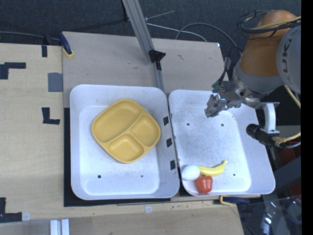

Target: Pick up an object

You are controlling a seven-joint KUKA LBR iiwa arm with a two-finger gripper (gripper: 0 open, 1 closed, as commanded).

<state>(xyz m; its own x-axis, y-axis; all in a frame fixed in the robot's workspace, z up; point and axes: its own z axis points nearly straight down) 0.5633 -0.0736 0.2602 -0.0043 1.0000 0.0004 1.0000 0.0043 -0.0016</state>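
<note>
A yellow banana point(214, 168), a white egg-like ball point(190, 172) and a red pepper point(204, 183) lie together at the near edge of the right bin point(210, 136). My gripper point(213, 108) hangs over the far part of that bin, well away from these objects, with nothing seen between its fingers. A yellow divided plate point(126, 129) rests in the left bin point(83, 146).
A slanted metal pole point(142, 26) runs from the top of the view down to the ridge between the bins. The arm's grey and orange body point(266, 53) fills the upper right. Cables and a black fitting point(259, 132) sit beside the right bin's right edge.
</note>
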